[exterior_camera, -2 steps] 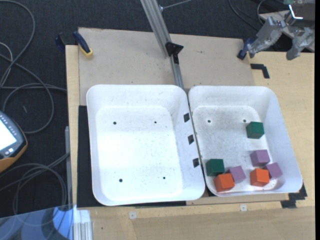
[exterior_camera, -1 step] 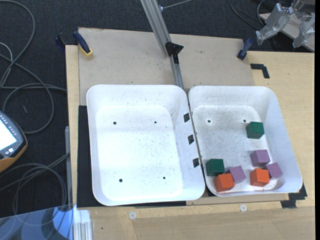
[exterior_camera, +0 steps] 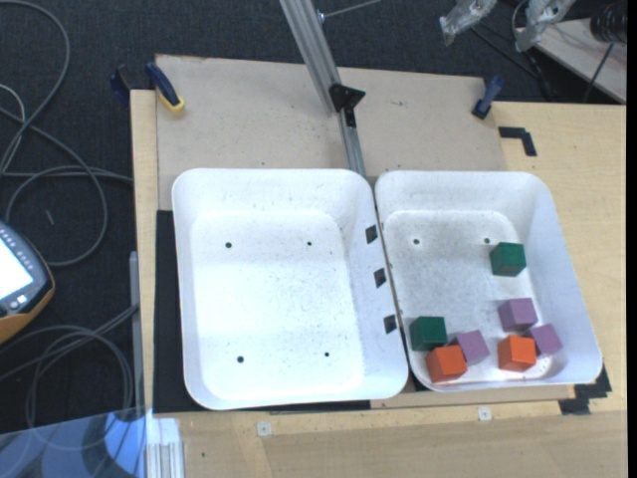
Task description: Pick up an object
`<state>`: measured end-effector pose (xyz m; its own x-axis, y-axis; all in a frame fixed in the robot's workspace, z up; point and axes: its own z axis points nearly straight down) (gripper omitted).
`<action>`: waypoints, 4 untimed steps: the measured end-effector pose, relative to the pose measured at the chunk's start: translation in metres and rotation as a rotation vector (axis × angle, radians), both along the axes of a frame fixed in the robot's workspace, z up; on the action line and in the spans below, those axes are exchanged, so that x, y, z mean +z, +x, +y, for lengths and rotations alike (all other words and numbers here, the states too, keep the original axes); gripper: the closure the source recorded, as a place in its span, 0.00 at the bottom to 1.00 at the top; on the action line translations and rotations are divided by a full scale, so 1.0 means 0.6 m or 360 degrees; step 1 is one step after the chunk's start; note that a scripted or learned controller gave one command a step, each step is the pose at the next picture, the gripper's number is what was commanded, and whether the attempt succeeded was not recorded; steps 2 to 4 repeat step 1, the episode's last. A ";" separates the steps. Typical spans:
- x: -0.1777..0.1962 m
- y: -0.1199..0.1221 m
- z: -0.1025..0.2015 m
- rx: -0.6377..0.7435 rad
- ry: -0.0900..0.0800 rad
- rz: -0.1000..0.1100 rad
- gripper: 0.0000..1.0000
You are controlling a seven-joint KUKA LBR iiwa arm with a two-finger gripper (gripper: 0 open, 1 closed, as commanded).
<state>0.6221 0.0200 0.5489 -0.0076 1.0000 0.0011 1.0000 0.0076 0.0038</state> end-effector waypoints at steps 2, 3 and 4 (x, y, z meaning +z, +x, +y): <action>-0.204 0.039 0.076 -0.0006 -0.0002 0.0021 0.00; -0.204 0.039 0.076 -0.0006 -0.0002 0.0021 0.00; -0.204 0.039 0.076 -0.0006 -0.0002 0.0021 0.00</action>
